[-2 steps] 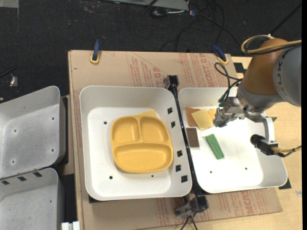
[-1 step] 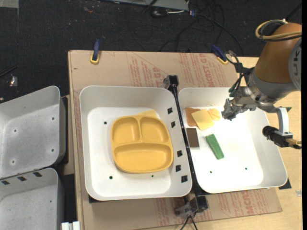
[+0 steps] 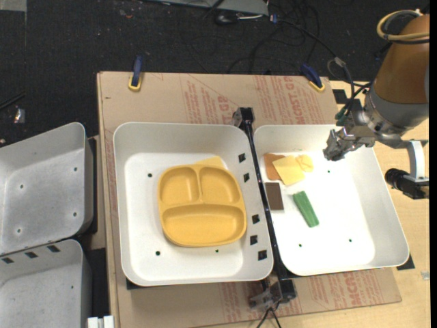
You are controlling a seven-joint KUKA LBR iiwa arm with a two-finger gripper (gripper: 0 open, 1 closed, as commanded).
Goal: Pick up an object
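Left bin [image 3: 130, 183]: one yellow tray [image 3: 202, 206] lying flat, out of my way. Right bin [image 3: 382, 217]: one brown block [image 3: 274, 197], one yellow sponge [image 3: 293, 169], one green stick [image 3: 306, 208], clustered near the divider. My claw [image 3: 336, 149] hovers beside the sponge; spread or pressed, I cannot tell
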